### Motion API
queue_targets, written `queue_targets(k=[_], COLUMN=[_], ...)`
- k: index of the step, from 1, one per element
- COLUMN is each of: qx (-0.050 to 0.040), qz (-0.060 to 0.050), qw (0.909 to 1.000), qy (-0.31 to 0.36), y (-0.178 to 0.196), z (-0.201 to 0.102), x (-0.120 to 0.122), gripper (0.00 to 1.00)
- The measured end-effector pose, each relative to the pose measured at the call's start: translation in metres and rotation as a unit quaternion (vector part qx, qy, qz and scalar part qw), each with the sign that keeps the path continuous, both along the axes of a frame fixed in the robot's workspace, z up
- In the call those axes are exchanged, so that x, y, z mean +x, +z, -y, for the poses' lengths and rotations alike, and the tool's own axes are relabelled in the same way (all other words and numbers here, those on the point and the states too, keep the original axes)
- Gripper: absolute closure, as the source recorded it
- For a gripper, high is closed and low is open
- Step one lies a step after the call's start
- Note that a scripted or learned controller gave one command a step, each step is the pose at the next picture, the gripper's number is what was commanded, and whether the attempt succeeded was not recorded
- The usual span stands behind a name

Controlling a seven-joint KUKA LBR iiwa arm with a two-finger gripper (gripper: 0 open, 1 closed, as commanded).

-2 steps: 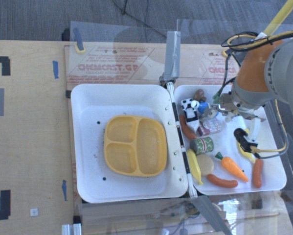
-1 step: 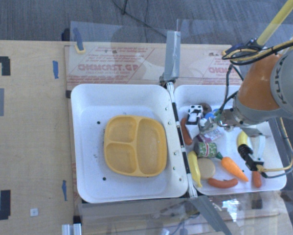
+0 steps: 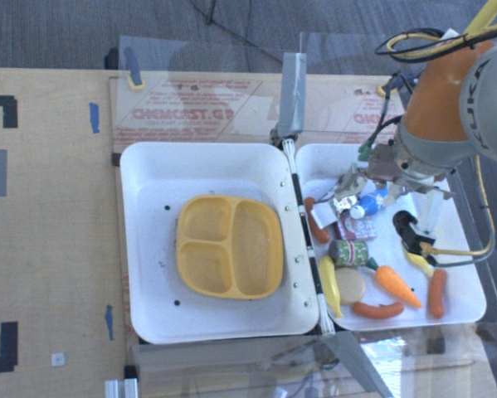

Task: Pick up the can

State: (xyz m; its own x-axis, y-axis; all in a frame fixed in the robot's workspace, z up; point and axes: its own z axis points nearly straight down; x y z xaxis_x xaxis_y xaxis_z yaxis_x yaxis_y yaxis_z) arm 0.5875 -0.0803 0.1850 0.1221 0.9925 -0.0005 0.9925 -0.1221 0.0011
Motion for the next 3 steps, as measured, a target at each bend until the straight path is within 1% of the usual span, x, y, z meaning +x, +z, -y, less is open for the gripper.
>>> queue_targets(k=[1, 2, 3], qx=[0.0005, -0.0003, -0.0003], qz=[-0.001, 0.004, 0.004], qw=[0.9938, 0.9987, 0.9987], qy=[0.111, 0.051, 0.051], y=[-0.062, -0.096, -0.096], z=[0.027, 0.022, 0.022], x=[-0.007, -0.041, -0.041], gripper=[0.00, 0.00, 0.00])
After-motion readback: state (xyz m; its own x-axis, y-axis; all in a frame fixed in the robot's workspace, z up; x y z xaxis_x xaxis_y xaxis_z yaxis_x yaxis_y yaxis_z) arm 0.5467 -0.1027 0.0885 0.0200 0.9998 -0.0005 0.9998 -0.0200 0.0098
